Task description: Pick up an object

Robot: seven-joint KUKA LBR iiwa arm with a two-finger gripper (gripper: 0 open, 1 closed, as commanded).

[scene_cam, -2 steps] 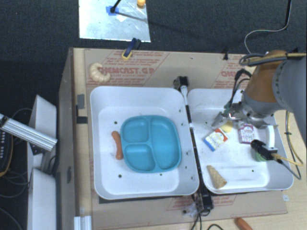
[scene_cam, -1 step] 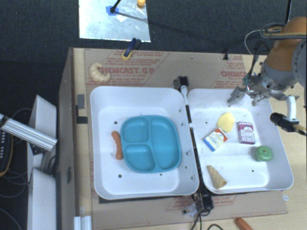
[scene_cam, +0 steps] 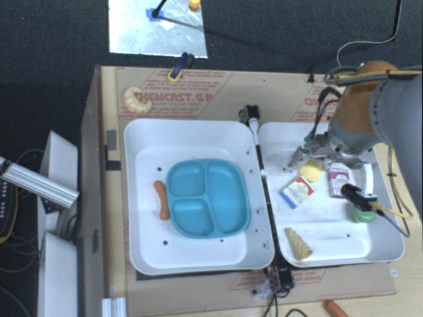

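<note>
From my station I take the likeliest pick to be the yellow lemon-like piece [scene_cam: 310,172]. It is small, rounded, pale yellow and smooth, with no print that I can make out. It lies on the floor of the right bin [scene_cam: 390,243], toward the far end and left of the middle. The gripper [scene_cam: 307,158] hangs just over its far edge. The fingers look spread apart, with nothing between them, and I cannot tell whether a fingertip touches the yellow piece.

The right bin also holds:
- A small white carton with blue and red print [scene_cam: 297,192], tilted, just on the near side of the yellow piece.
- A red-and-white packet [scene_cam: 338,180], close to the yellow piece's right.
- A small green thing [scene_cam: 362,214] toward the right wall.
- A tan waffle cone [scene_cam: 299,243] on its side by the near wall, well apart from the others.

The left bin [scene_cam: 142,243] holds a blue sectioned plate [scene_cam: 207,197], lying flat near the middle. An orange-brown sausage [scene_cam: 162,200] lies just beside the plate's left rim, not on the plate.

Both bins sit on a printed cardboard sheet [scene_cam: 218,94]. A pale ridged, curled thing [scene_cam: 137,99] rests on its far left corner.
</note>
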